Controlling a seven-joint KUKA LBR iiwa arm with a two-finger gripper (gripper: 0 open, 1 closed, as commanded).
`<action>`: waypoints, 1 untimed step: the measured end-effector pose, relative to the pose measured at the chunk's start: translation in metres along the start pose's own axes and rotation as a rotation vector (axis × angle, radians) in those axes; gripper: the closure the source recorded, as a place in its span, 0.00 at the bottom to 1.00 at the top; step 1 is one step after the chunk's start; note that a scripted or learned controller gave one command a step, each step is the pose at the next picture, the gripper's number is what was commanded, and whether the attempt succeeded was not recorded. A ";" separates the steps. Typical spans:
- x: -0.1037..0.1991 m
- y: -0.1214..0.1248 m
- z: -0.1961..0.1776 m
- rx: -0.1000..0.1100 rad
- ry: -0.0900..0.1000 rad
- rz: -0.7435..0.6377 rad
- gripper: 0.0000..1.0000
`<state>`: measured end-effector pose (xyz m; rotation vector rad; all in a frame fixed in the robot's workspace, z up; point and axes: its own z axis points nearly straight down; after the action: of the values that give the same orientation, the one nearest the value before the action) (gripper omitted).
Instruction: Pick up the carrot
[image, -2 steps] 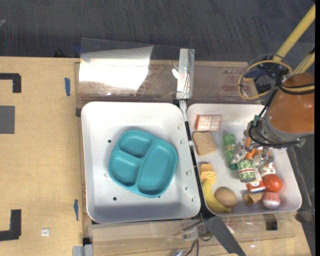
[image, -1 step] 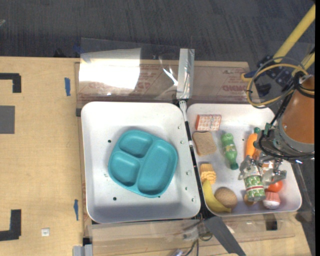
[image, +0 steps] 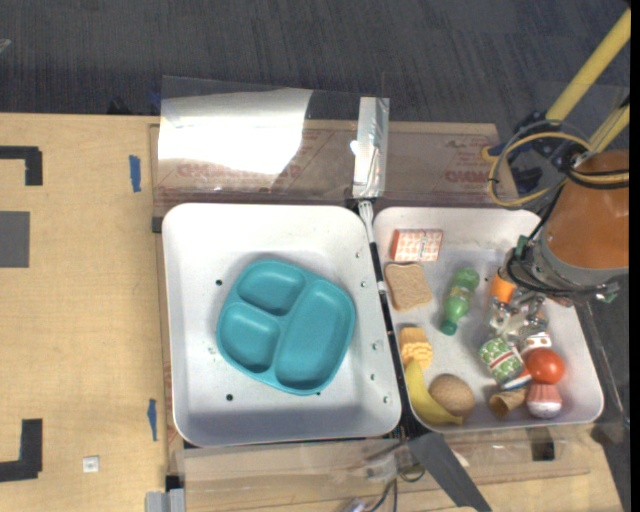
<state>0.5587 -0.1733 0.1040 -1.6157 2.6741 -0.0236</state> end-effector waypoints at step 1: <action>-0.002 0.001 0.001 -0.002 -0.002 -0.002 0.00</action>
<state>0.5589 -0.1707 0.1030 -1.6186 2.6714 -0.0184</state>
